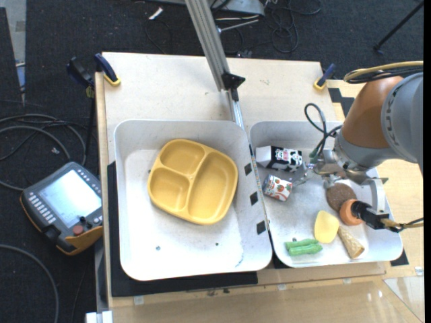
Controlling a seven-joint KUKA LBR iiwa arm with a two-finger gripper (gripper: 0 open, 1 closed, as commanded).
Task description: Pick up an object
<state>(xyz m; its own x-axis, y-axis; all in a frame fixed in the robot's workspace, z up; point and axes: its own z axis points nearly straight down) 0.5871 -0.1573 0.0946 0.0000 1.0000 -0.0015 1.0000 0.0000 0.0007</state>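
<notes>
The worktop [168,86] carried 2 white bins side by side. The left bin [135,247] held a yellow divided plate [193,180]. The arm [384,116] reached in from the right over the right bin [269,136], its claw [311,170] low near a small strawberry-printed carton [277,188] and a black-and-white carton [281,157]; whether it was clenched or released could not be told. Nearer the front lay a brown disc [340,195], an orange piece [350,212], a yellow piece [326,227], a green pod [303,247] and a tan cone [351,242].

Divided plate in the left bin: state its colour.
Yellow; the divided plate shows plainly in the camera view.
</notes>
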